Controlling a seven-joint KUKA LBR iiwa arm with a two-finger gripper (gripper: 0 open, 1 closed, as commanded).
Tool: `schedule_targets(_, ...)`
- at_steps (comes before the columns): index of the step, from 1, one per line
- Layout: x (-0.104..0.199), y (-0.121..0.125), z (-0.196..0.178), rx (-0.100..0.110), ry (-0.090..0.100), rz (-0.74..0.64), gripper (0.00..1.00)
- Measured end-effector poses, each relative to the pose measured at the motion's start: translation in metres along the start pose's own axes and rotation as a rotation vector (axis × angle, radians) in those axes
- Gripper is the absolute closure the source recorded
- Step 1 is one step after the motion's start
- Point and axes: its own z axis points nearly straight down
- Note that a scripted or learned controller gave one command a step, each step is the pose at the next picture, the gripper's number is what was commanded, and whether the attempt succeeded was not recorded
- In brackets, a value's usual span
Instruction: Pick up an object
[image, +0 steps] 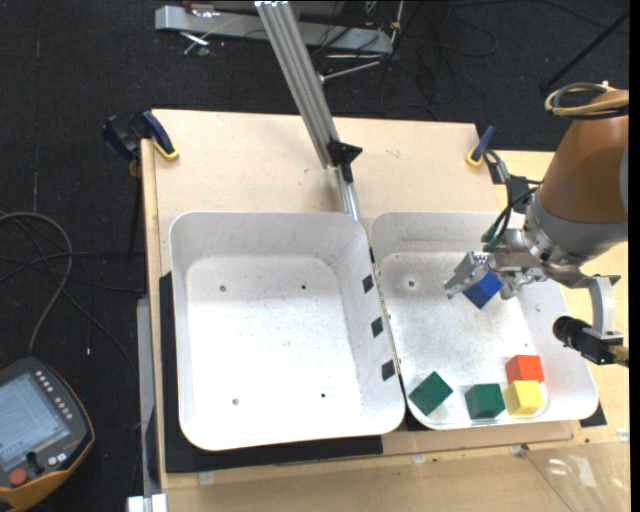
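Note:
My gripper (486, 280) hangs over the upper middle of the right bin (420, 235), reaching in from the right. A blue block (483, 290) sits between its two fingers, tilted, and the fingers are shut on it. The block looks lifted a little off the bin floor. Near the bin's front edge lie a dark green block (431, 392), a green block (485, 400), a yellow block (524, 398) and an orange block (524, 368); the last three are bunched in the front right corner.
The left bin (200, 245) stands beside the right one, their rims touching along the middle. A slanted metal pole (305, 85) rises from the back of the bench. Clamps sit at the bench's back corners. A black cable fitting (585, 340) hangs off the arm at the right.

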Motion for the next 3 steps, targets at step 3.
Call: schedule_targets(3,-0.057,0.111,0.058,-0.003,-0.002,-0.003,0.0)
